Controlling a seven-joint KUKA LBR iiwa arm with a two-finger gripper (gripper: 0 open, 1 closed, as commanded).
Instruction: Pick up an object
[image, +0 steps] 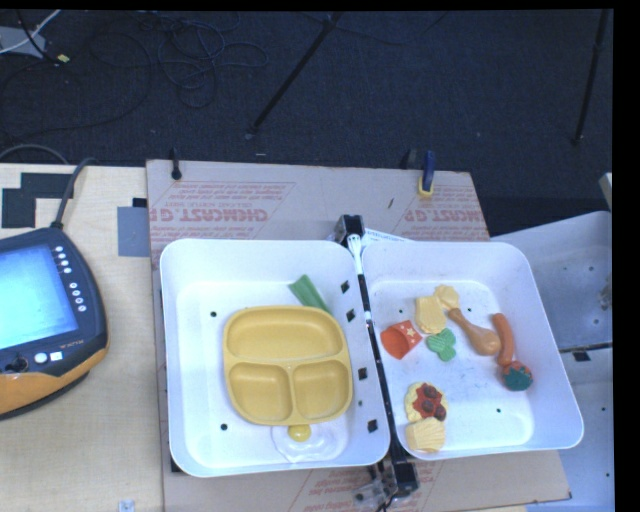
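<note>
While the gripper's state cannot be told, the things to pick lie untouched in both bins. In the right bin (545, 405) a red piece (400, 339) sits just beside a small green piece (441, 345), with a tan drumstick (475, 332) and an orange carrot (505, 345) further right (its green end nearest the camera). A pizza slice (428, 401) touches a ridged yellow chip (427, 434). The left bin (190, 300) bears a yellow divided tray (285, 362), with a green strip (309, 293) at its far edge.
</note>
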